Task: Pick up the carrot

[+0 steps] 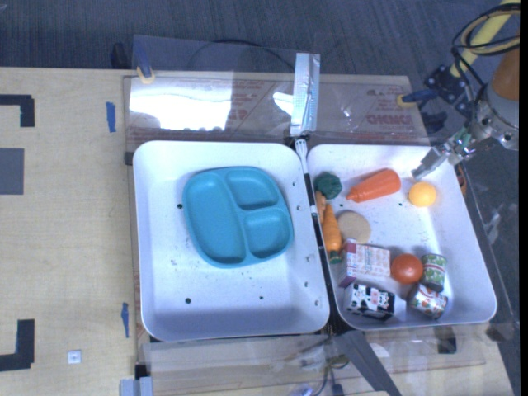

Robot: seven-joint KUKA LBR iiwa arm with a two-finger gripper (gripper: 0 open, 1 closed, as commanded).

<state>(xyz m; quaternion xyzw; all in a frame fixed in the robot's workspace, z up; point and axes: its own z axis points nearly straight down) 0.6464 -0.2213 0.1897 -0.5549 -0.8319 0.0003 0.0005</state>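
Hovering over the right bin's (pixel 487 295) far right corner, claw (pixel 429 164) spread unclear, probably lining up on the carrot (pixel 375 185) lying near that bin's far edge, beside a yellow ball (pixel 422 194).

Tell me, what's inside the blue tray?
The blue tray in the left bin holds nothing visible in its three compartments. Whatever lies beneath it is covered.

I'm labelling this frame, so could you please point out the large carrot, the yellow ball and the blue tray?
large carrot (pixel 374 185), camera view, middle of its orange body
yellow ball (pixel 422 194), camera view, its centre
blue tray (pixel 206 221), camera view, large left compartment
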